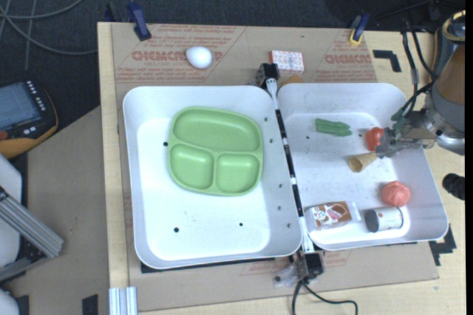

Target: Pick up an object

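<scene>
The small packet [331,214] with brown and white on it lies closest to us, at the front edge of the right bin [344,101]. Just beside it, farther from the green plate [216,151], lies a little white tube with a dark cap [384,219]. The green plate is a good thing to find places by. It sits alone in the left bin [148,180], and it has three parts, all with nothing in them. It looks like a spot to put things down, while the right bin is where the things wait to be picked. All the small things lie loose and spread out there, so the arm can reach one at a time. An orange-red ball [396,193] lies far to the right of the plate, behind the tube. A green bean-shaped toy [332,128] lies to the right of the plate too, near the back. A tan cone [361,160] lies between the bean and the ball. The gripper [386,143] is low in the right bin, well away from the plate, right at a small red thing [375,137] and touching or almost touching it. That red thing seems to be what it wants. I cannot tell if the gripper is wide or closed, or if it has hold of the red thing.
</scene>
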`<state>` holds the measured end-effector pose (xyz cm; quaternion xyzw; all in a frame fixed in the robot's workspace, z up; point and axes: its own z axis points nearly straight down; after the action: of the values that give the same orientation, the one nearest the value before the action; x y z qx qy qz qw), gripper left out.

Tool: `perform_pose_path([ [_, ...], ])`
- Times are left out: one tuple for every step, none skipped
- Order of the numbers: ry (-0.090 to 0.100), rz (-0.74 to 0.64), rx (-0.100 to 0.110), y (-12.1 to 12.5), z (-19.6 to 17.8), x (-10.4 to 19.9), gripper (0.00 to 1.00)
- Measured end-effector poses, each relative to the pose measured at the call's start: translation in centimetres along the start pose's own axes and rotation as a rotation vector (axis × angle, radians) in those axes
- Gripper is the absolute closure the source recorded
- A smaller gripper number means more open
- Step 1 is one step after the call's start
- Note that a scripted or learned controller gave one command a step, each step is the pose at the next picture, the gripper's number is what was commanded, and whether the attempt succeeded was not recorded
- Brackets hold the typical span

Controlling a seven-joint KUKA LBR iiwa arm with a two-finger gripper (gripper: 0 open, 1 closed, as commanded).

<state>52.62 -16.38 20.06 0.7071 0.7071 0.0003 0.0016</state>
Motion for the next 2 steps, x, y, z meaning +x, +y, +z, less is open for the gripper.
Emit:
perform_pose_path([
  [0.001, 0.0, 0.002, -0.1, 0.1, 0.0, 0.0],
  [0.002, 0.0, 0.004, 1.7, 11.6, -3.9, 0.0],
])
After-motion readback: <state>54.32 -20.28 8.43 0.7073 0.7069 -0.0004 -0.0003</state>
